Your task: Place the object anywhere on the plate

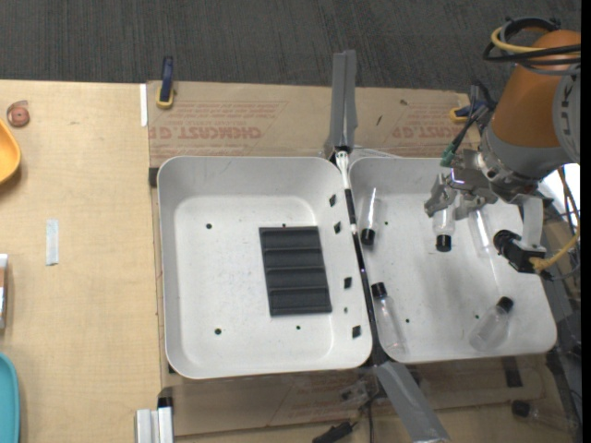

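Observation:
A dark ribbed plate (pixel 295 270) lies flat in the middle of the left bin (pixel 185 247). My gripper (pixel 455 201) hangs over the upper part of the right bin (pixel 416 284), well to the right of the plate. It is shut on a clear vial (pixel 446 224), which hangs between the fingers with its black cap pointing down. The orange-banded wrist (pixel 536 90) rises above it at the view's right.
Loose clear vials with black caps lie in the right bin: one by the divider (pixel 367 218), one lower along the left wall (pixel 383 314), one near the bottom right corner (pixel 491 325). A raised divider (pixel 351 238) separates the bins. Cardboard lies under both bins.

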Motion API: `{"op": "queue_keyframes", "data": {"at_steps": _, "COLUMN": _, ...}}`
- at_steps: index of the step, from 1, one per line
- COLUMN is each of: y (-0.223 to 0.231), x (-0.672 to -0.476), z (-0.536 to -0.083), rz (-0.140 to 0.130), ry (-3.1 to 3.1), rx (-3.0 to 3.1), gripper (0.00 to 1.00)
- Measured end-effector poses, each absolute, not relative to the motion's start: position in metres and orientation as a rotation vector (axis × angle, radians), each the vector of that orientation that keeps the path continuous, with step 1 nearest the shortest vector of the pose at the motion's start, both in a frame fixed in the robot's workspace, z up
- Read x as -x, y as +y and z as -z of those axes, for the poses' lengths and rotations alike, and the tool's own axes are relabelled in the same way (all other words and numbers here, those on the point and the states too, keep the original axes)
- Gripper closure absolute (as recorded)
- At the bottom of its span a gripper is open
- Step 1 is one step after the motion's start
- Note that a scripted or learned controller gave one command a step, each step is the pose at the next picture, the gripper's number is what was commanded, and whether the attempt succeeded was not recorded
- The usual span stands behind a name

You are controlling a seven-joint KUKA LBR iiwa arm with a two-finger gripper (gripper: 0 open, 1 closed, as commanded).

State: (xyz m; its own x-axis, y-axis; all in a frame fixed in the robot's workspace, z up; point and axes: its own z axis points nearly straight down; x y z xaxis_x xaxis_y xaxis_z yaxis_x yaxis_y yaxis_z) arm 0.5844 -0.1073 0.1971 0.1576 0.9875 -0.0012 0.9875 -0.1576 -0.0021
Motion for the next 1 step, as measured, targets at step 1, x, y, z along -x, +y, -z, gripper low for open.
{"op": "queue_keyframes", "data": {"at_steps": 1, "y": -0.0343, "x": -0.5628, "z": -0.1902, "rz": -0.006, "ry": -2.11, "rx": 2.325, "gripper": 1.0}}
